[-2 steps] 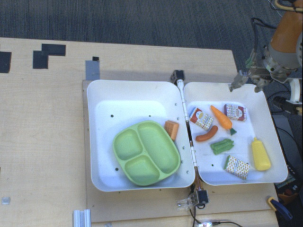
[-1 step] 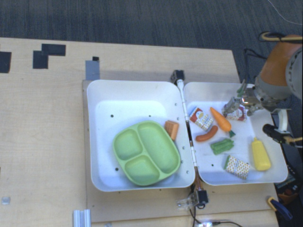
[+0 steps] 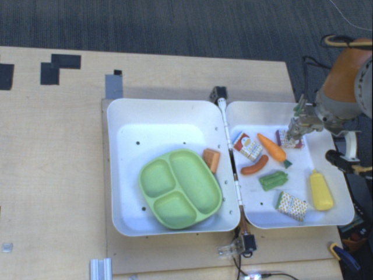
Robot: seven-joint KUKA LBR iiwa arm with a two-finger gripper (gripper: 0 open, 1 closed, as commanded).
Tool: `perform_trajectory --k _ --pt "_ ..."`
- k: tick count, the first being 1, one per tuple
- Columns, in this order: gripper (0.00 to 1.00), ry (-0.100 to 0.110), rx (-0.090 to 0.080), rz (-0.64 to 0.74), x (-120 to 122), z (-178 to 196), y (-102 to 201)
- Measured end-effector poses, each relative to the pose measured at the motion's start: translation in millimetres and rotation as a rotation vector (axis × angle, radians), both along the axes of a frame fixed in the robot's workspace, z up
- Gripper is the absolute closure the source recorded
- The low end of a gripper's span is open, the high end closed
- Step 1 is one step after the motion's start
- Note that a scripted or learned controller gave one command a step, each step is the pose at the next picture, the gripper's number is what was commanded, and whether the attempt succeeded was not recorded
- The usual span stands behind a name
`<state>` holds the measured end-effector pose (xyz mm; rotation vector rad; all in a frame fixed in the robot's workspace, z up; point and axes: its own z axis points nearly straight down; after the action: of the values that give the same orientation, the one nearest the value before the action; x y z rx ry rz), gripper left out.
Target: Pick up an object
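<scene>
The hand (image 3: 295, 130) is seen low over the right bin (image 3: 345, 214), near its 1 o'clock corner. How far it is open cannot be told, and nothing is seen held by it.

A small purple and white item (image 3: 289, 139) lies directly under the hand, and this is judged to be the object aimed at. An orange carrot (image 3: 272, 147) lies just beside it at 9 o'clock. Further to 9 o'clock a small carton (image 3: 249, 147) is found, and a red sausage (image 3: 254, 166) at 7 o'clock. A green vegetable (image 3: 273, 180), a patterned packet (image 3: 291, 206) and a yellow corn piece (image 3: 320, 191) are placed toward 6 o'clock. In the left bin (image 3: 125, 214) a green divided plate (image 3: 179, 188) and an orange block (image 3: 211, 158) are kept.

For this step to be done well, the hand should be centred over the purple item only and lowered straight down. The carrot is close, so it could be pushed or caught by mistake. A firm closing should be made before any lifting is tried.
</scene>
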<state>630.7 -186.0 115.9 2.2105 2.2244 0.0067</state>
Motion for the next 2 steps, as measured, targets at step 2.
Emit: perform_trajectory --k 2 --pt "0.0 0.002 0.001 -0.002 -37 -30 59"
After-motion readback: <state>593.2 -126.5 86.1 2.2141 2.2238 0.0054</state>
